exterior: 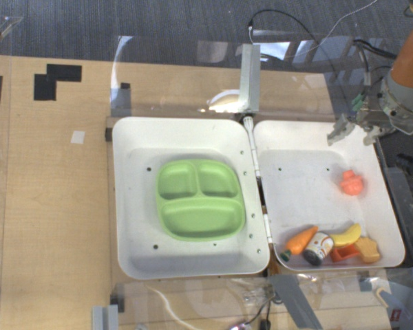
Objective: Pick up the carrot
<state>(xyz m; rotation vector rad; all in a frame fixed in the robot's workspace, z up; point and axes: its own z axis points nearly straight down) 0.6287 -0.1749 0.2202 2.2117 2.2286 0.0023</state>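
Bins point(193, 133): white matt plastic, smooth. Green tray point(199, 199): smooth plastic, slight sheen. Bench point(48, 184): light wood-look, matt. Carrot point(301, 240): glossy plastic. Gripper point(354, 130): dull grey metal.

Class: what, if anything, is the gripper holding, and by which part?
Nothing: the open gripper hangs above the right white bin, apart from the orange carrot.

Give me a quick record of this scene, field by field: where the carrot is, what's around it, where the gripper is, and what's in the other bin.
carrot: right bin, near front edge
beside carrot: small can, banana, orange block
apart: pink toy, right side of bin
gripper: above bin's back right corner, nothing held
left bin: green divided plate
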